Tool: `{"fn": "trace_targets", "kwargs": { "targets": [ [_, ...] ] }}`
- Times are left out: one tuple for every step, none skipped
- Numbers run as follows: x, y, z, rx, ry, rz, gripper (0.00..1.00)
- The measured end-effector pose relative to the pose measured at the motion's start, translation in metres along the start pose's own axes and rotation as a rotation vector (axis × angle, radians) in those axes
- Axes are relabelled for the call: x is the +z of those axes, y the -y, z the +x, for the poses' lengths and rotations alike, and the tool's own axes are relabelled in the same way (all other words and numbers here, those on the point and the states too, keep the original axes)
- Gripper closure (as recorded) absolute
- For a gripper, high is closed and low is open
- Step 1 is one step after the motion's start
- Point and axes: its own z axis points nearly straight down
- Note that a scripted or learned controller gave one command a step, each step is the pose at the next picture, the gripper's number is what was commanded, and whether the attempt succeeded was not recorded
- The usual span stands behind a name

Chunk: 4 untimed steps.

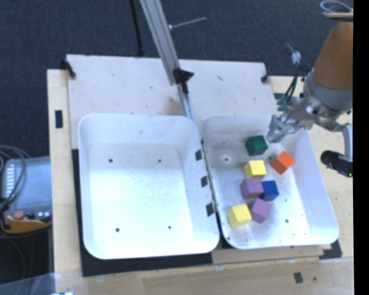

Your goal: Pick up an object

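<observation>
Camera view has my fingers (275,134) low over the far edge of the right bin (313,226), just beside the green cube (256,144); whether they are spread or clenched I cannot tell. Nothing sits visibly between them. Near the green cube lie an orange cube (283,161), two yellow cubes (255,168), two purple ones (252,187) and a blue cube (270,190). Beside it on the counter (58,165) sits the left bin (141,183).
</observation>
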Motion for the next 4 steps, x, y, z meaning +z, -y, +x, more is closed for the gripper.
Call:
{"fn": "trace_targets", "kwargs": {
  "targets": [
    [0.002, -0.006, 0.043, 0.001, 0.0, 0.002, 1.0],
    [0.014, -0.016, 0.101, 0.0, -0.001, 0.006, 1.0],
    [0.015, -0.039, 0.146, 0.001, 0.0, 0.001, 1.0],
    [0.021, -0.048, 0.186, 0.002, 0.0, 0.001, 1.0]
  ]
}}
